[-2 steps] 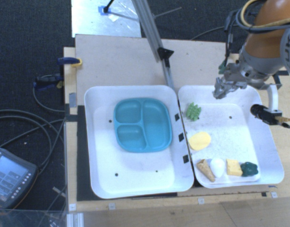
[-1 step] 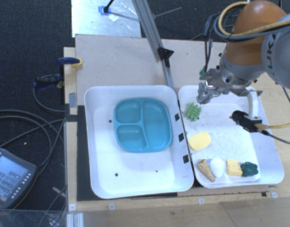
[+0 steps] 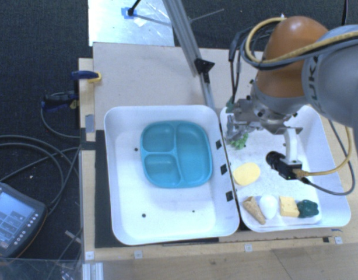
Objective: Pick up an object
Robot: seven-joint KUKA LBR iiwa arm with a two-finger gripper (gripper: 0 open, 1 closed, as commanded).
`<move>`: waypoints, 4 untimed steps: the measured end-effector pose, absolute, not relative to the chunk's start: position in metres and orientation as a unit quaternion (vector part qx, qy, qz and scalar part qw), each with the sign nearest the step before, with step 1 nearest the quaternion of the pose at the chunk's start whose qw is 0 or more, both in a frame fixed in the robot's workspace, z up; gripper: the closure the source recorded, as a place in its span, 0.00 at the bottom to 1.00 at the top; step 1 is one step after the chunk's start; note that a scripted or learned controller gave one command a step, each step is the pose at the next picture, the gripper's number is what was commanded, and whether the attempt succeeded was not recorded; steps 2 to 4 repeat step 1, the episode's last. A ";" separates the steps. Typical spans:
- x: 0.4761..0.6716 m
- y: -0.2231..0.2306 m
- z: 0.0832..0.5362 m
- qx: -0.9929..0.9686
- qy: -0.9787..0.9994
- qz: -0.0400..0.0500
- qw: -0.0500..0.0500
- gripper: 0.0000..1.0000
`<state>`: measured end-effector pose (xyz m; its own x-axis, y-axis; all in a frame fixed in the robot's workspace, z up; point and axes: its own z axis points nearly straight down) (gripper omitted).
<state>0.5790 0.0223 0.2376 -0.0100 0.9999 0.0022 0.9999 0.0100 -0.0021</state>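
Looking left to right: a blue divided plate [image 3: 176,154] lies in the left bin [image 3: 123,214]. The gripper [image 3: 237,134] hangs low over a green object [image 3: 241,140] in the right bin [image 3: 336,212]; whether anything is pinched is impossible to tell. So near the bin wall, a grasp could slip.

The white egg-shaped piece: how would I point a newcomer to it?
Start at the right-hand white bin and go to its near edge, where four small items lie in a row. The white egg-shaped piece is second from the left, between a tan cone and a yellow block; it alone is white and rounded.
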 end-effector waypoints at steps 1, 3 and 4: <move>0.555 0.068 0.246 -0.703 -0.711 -0.001 0.001 1.00; 0.555 0.068 0.246 -0.703 -0.711 -0.001 0.001 1.00; 0.555 0.068 0.246 -0.703 -0.711 -0.001 0.001 1.00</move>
